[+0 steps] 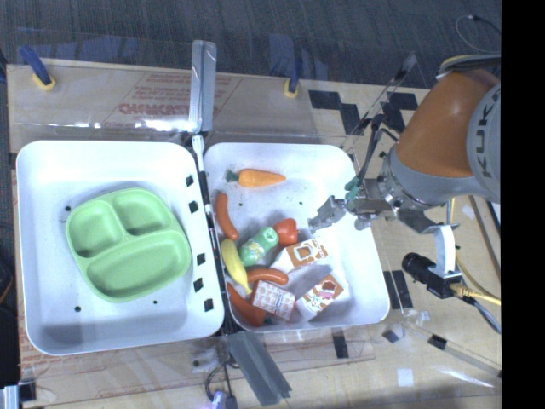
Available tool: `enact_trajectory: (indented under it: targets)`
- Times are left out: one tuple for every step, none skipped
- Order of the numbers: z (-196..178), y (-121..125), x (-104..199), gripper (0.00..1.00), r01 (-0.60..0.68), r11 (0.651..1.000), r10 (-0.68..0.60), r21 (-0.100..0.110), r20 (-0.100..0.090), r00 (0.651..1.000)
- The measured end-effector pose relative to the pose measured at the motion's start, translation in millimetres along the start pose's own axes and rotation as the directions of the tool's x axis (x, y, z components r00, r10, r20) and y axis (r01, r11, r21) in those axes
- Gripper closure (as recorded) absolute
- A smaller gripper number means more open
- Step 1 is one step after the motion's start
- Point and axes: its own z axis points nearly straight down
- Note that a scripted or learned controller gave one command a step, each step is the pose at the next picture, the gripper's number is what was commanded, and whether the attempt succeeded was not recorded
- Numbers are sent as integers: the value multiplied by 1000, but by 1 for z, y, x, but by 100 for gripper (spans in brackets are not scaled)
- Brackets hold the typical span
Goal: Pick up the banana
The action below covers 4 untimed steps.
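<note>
A yellow banana [232, 262] lies in the right bin [362, 267] along its left side, between a green bottle-like item [259, 247] and the bin wall. My gripper [328, 213] hovers over the right part of that bin, well to the right of the banana and apart from it. Nothing shows between its fingers.
The right bin also holds a carrot [255, 177], sausages [224, 216], a red pepper [287, 229] and small cartons [306, 252]. The left bin [43, 177] holds a green divided plate [128, 242]. A metal divider [203, 83] stands between the bins.
</note>
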Motion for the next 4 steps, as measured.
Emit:
enact_trajectory:
  targets:
    - [133,8,69,0,-175,984,175,-26,-3,985]
    - [142,6,68,0,-328,944,328,-41,-6,945]
    - [143,13,66,0,-56,998,57,-27,8,998]
    - [149,37,67,0,283,959,-282,-19,14,959]
